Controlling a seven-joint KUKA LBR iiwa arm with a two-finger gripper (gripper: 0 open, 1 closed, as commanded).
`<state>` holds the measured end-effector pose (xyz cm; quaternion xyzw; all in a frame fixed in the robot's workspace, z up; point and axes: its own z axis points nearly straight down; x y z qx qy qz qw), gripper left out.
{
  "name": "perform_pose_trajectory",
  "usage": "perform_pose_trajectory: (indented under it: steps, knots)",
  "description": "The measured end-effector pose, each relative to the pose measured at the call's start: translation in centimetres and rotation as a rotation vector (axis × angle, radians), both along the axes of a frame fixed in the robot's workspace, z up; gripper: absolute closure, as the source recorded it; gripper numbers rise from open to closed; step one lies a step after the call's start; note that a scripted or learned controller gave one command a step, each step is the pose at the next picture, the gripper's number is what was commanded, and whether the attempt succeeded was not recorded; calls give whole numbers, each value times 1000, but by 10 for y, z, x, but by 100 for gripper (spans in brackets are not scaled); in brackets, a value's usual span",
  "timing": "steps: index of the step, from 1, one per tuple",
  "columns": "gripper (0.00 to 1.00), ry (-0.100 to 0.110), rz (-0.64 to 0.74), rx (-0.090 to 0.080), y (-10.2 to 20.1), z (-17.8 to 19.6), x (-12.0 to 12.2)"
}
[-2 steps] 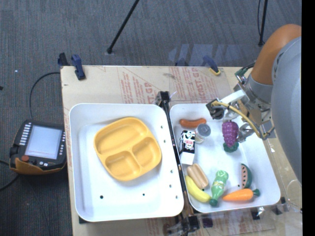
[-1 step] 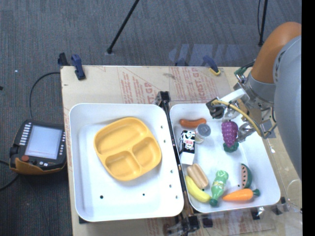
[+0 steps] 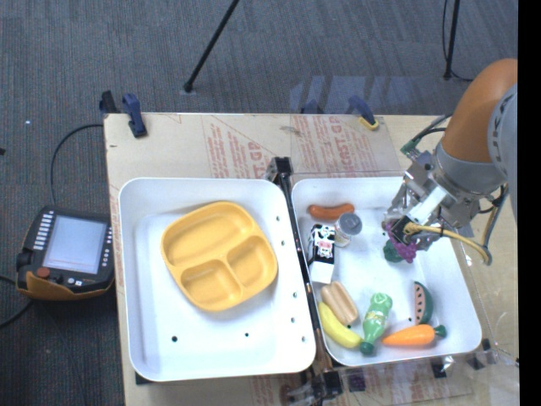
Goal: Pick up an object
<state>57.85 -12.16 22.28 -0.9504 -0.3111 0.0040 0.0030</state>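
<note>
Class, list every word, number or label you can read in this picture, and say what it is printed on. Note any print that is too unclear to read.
Red lettering and lines on the brown board under the bins: seen upside down and faint, not readable.
Black-and-white carton in the right bin: printed pattern, no legible words.
Handheld pendant on the floor: lit screen, text too small to read.

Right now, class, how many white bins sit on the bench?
2. The left shallow white bin holds a yellow divided plate; the right shallow white bin holds toy foods, with the gripper over it. None seems hidden.
</note>
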Motion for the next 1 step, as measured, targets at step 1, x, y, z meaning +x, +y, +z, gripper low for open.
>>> perform_pose_trajectory:
  steps: [1]
  knots:
    - [100,-4,-257,-1,-16,41,4]
